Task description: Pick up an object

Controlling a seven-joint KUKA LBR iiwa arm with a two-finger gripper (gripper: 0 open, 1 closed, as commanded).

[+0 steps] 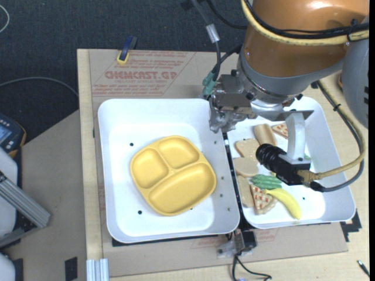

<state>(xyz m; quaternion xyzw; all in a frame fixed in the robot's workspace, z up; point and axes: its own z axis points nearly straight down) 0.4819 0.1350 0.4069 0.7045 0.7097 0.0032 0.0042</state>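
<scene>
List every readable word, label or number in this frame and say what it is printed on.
"CHEMCAST G.P": red print, readable though faint, on the brown board under the two white bins.
Smaller repeated red lines around it on that board: too blurred to read.

Floor's a dark blue-grey carpet (70,16) with a thin pale cable (41,82) snaking across it on the left. The bench (88,157) is topped with a tan cardboard sheet (149,75) that has red "CHEMCAST" lettering printed on it at the far side, and a little blue and yellow clip (125,50) sits at its far edge. Off to the near left there's a grey metal rail (23,201) lying at an angle, plus a dark device with a yellow edge (10,134) poking in from the left; lighting is even and bright, no hard shadows.
</scene>
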